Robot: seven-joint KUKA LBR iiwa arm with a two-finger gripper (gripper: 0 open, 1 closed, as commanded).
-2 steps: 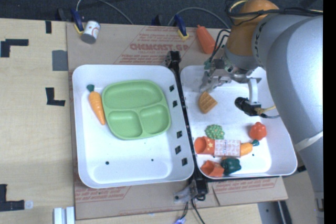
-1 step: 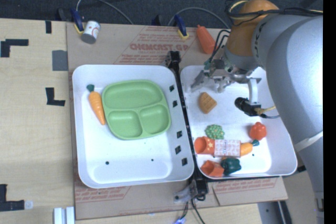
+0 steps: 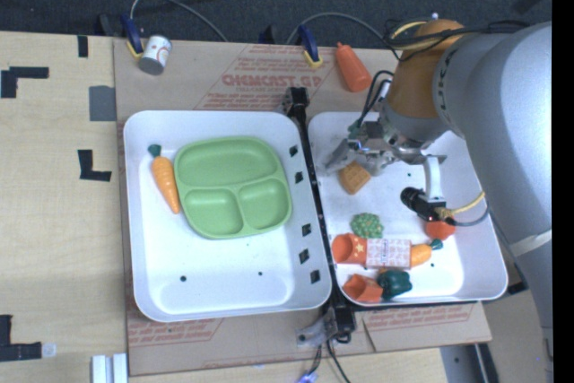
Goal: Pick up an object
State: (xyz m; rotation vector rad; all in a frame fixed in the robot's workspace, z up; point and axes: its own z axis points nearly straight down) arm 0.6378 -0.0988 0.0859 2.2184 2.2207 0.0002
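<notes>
Broadly, the arm (image 3: 502, 94) reaches over the right bin (image 3: 475, 282), its gripper (image 3: 359, 152) low at the far left; whether it is open I cannot tell. Just beside it lies a small tan toy (image 3: 355, 178), probably light, stiff plastic, best pinched across its middle.

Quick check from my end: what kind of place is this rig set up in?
Probably a robotics lab bench: two shallow white bins on cardboard, plastic toy food like the orange carrot, loose cables, and the grey arm's gripper.

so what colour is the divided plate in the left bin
Light green, seen in the camera view: divided plate.
</notes>
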